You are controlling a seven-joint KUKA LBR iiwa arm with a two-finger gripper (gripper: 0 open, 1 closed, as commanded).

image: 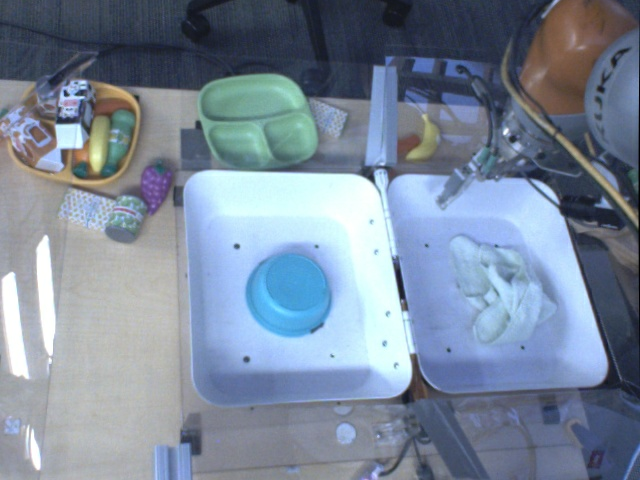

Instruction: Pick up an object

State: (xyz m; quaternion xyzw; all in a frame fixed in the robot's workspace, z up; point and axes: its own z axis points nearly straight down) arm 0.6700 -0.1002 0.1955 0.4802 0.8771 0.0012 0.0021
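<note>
A: Under the camera, what's the desk like?

B: Pale wood desk (100, 308), with dark carpet beyond it and the legs of a black chair base (300, 3) at the top. Two white bins sit side by side: the left bin (210, 358) holds a blue bowl (290, 293), upside down by the look of it, near its middle. The right bin (570, 368) holds a crumpled white cloth (500, 293), right of that bin's centre.

A: And outside the bins?

B: A green divided tray (257, 120) just behind the left bin. A yellow bowl (125, 103) of toy food at the far left, with toy grapes (155, 183) and a small can (126, 218) near it. A toy banana (427, 138) lies behind the right bin.

A: Where's the arm?

B: It comes in at the upper right, orange band (565, 33) showing. The jaws (455, 190) hang over the right bin's back left corner, pointing down and left.

A: Spread or pressed together?

B: I cannot tell; they are too small and blurred. Nothing is visible between them.

A: And the cloth relative to them?

B: Well apart, nearer the camera and to the right of the jaws, lying flat on the bin floor.
</note>
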